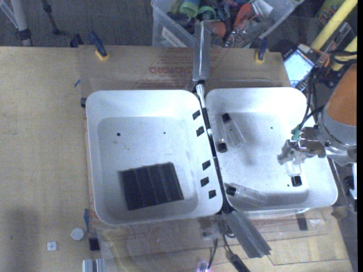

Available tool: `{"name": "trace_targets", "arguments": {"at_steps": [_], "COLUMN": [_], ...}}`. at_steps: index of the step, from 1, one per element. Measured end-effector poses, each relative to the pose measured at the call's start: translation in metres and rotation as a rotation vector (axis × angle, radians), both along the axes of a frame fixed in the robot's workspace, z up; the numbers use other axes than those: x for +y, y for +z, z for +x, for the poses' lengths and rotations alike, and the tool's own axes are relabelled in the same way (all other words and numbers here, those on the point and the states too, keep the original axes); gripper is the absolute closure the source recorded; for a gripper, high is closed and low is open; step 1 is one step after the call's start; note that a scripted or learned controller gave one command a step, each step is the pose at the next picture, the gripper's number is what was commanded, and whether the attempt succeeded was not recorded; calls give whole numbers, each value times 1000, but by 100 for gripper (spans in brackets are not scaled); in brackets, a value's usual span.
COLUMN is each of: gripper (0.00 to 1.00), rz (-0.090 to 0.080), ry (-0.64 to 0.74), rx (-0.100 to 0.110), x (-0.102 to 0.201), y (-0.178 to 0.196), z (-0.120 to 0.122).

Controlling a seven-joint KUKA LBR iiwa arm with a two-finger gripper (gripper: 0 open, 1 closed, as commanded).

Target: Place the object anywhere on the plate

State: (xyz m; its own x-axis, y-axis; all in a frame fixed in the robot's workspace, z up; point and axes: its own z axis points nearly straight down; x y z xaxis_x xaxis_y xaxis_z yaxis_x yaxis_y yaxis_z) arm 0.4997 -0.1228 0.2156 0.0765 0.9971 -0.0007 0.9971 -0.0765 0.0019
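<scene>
My jaws (293,164) hover over the right bin (317,200), grip state unclear, clear vial (295,174) directly beneath; pick step, next carry to black plate (151,185) far left.

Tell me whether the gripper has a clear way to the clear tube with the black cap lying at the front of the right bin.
Probably yes. The tube lies alone on the floor of the right bin, nothing on top of it, and the gripper hangs over the same bin. The tube is close to the front wall, which may crowd the fingers.
</scene>
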Motion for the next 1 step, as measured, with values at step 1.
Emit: {"name": "trace_targets", "arguments": {"at_steps": [1], "gripper": [100], "rz": [-1], "ry": [105], "rx": [1], "x": [18], "y": [202], "z": [-19]}}
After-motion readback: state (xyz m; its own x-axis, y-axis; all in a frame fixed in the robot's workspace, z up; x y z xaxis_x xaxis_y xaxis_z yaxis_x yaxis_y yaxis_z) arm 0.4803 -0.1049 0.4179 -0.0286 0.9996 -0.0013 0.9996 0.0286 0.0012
